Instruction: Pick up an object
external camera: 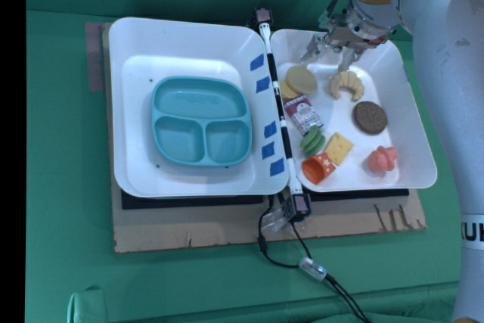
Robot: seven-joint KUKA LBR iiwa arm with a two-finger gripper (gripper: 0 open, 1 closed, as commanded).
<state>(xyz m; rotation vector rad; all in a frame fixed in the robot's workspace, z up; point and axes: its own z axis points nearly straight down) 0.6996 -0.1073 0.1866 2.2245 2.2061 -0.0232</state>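
**Open fingers over a crowded far corner**

Nearest the camera, a loose cable [302, 257] trailed over the cardboard [189, 227] on the table [76, 268], well clear of any reach. Behind it stood the two white bins. The left bin [132, 34] held a teal tray [200, 121], apart from everything else.

The right bin [412, 132] carried all the toys. At its near end lay an orange wedge [319, 168], a cheese slice [339, 148] touching it, a green pod [311, 141] and a pink piece [382, 159]. Further back were a small carton [304, 114] and a brown cookie [370, 117]. At the far end sat a croissant [347, 84] and a tan disc [300, 79] side by side.

The gripper [333, 51] hung over that far end, fingers spread and holding nothing. The croissant lay just nearer the camera than the fingertips and a little to the right; whether it stood squarely between them could not be judged from this slant.

The risks looked plain. A descent slightly off line would likely land one finger on the croissant's curved back, pushing it aside rather than straddling it. The disc sat near enough that the left finger might clip it or drag it along. The bin's far wall was also just beside the wrist, so a drift backward could bump the rim and spoil the closing.
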